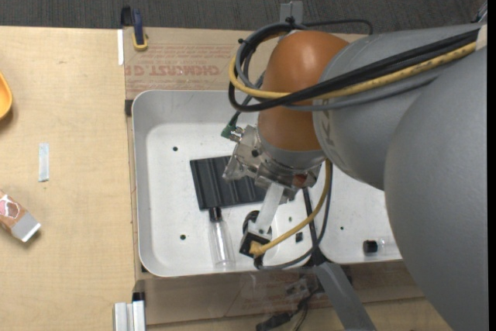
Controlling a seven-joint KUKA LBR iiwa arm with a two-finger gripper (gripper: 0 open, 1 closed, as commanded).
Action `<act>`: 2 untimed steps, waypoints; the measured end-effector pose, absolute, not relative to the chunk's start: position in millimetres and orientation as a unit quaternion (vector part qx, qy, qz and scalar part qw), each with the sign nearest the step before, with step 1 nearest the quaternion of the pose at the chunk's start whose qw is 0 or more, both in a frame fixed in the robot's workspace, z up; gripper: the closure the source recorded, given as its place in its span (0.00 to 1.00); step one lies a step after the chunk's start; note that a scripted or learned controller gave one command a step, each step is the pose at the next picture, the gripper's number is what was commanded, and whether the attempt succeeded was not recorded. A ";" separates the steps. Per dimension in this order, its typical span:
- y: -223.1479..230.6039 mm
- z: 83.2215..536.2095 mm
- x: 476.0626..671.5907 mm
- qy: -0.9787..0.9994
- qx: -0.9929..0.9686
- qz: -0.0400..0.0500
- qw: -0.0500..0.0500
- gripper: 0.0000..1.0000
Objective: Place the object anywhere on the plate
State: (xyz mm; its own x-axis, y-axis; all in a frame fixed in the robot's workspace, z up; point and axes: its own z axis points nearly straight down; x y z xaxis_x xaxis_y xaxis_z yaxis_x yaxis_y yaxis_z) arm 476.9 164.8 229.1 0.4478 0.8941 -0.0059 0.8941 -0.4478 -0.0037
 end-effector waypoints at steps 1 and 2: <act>218.0 90.7 523.9 -0.547 -0.837 0.002 0.000 0.00; 227.0 193.0 572.8 -0.714 -0.700 0.002 -0.001 0.00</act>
